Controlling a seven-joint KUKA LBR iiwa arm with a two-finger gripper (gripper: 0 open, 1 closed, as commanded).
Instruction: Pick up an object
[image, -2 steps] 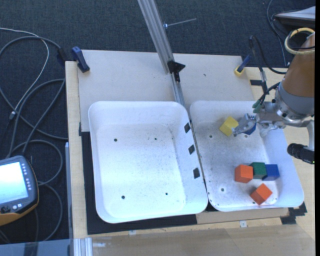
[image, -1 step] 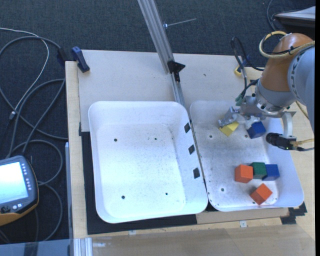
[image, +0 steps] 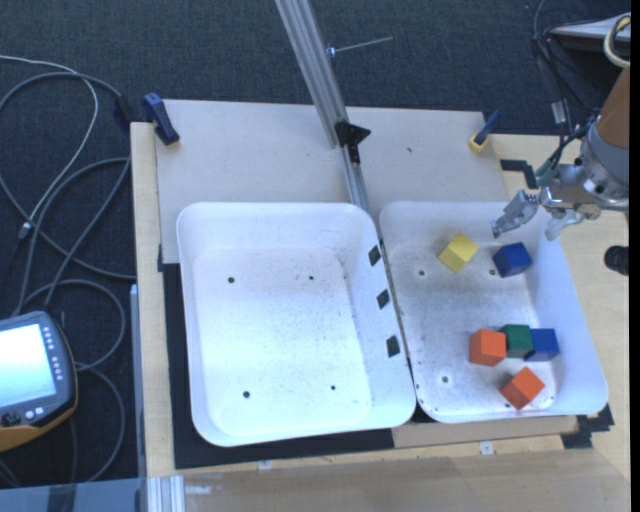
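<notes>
No legible writing or brands. Gripper (image: 532, 213) spread open, holding nothing, over right bin (image: 430, 395) far edge. Blue cube (image: 512, 259) just below gripper, apart from it; yellow cube (image: 459, 252) to its left. Orange, green, blue, orange blocks clustered near front.

Glossy speckled white plastic bins (image: 285, 222)
</notes>
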